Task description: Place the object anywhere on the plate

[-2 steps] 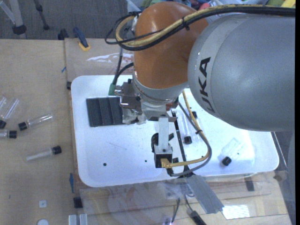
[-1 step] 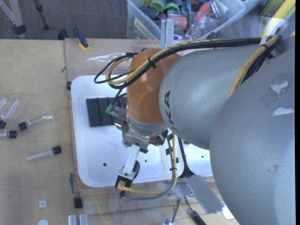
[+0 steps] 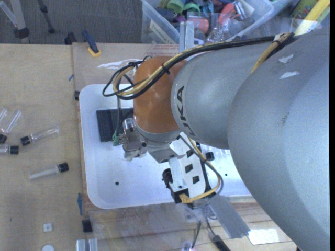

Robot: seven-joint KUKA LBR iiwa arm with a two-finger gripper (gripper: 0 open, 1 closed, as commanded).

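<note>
A black flat object point(image 3: 106, 124) lies near the far left corner of the white bin point(image 3: 99, 190) — whether it is the task's object or the plate, I cannot tell. The gripper point(image 3: 132, 146) hangs just beside it, toward the bin's middle, and the arm point(image 3: 246, 103) covers most of the bin. Its state cannot be told. Best to descend slowly and squarely — centred over the target.

The arm point(image 3: 246, 93) is covering most of the white bin point(image 3: 99, 187) and hiding the pincer. A black thing point(image 3: 106, 124) near the bin's left edge is lying half hidden behind the wrist.
</note>
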